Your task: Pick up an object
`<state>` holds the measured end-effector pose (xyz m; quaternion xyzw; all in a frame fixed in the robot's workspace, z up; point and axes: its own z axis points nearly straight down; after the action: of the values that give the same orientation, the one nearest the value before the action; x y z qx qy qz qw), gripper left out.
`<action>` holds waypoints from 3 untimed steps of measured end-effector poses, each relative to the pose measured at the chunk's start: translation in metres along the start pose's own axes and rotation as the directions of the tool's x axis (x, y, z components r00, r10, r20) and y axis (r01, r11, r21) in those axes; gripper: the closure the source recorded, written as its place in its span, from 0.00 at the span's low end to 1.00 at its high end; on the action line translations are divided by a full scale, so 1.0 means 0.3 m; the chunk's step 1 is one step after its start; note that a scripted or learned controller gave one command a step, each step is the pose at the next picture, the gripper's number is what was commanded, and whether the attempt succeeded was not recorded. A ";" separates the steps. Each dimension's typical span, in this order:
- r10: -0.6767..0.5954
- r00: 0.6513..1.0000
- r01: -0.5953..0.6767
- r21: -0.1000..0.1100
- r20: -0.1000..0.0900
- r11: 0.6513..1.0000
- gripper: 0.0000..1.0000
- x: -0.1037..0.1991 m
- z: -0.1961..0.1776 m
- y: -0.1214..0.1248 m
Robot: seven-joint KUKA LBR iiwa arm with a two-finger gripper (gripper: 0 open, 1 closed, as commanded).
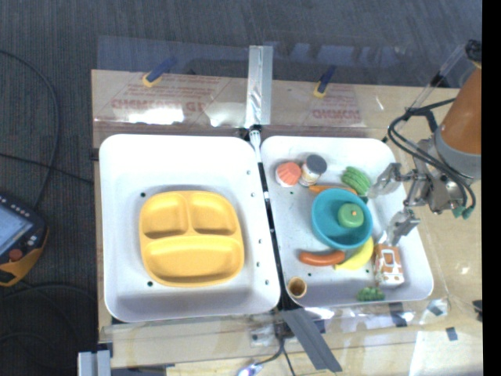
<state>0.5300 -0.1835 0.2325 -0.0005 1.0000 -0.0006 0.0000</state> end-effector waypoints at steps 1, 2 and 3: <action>0.037 0.999 -0.037 0.001 0.002 0.999 0.00 0.009 0.375 -0.022; 0.056 0.998 -0.056 0.003 0.009 0.998 0.00 -0.043 0.475 0.021; 0.027 1.000 -0.027 0.004 0.016 1.000 0.00 -0.076 0.472 0.149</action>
<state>0.5527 -0.1390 0.0910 0.0128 0.9999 -0.0028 0.0082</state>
